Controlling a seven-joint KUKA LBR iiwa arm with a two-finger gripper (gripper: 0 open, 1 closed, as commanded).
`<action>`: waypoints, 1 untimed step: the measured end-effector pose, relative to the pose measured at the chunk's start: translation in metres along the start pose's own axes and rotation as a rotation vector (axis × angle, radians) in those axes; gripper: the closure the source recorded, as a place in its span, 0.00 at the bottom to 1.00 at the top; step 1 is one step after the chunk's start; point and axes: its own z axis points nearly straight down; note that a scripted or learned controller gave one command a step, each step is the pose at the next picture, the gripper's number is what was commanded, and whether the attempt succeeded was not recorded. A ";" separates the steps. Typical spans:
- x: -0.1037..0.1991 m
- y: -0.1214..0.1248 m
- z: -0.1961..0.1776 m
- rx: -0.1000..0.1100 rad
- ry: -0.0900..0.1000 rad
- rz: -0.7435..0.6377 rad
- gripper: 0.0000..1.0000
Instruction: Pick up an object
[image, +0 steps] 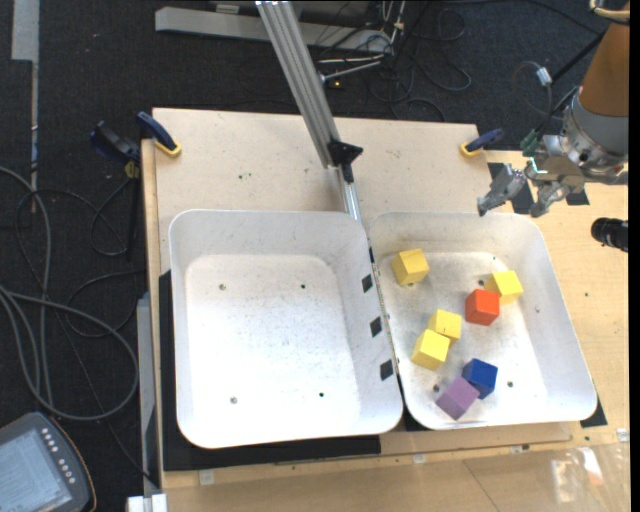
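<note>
So your gripper (517, 196) is parked up over the worktop's (250, 150) far right corner, just past the far rim of the right bin (560, 330). The jaws look released, fingers spread apart with nothing between them.

All the blocks sit in that right bin. A yellow cube (410, 267) sits near its far left corner. The orange cube (482, 306) touches a smaller yellow block (507, 285) toward the far right. Two more yellow cubes (438, 337) are touching each other mid-bin. The blue cube (481, 375) and purple cube (458, 397) are huddled together by the near edge. Left bin (200, 300) is alongside.
</note>
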 end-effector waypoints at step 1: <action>0.000 0.001 -0.003 -0.004 -0.001 -0.002 0.00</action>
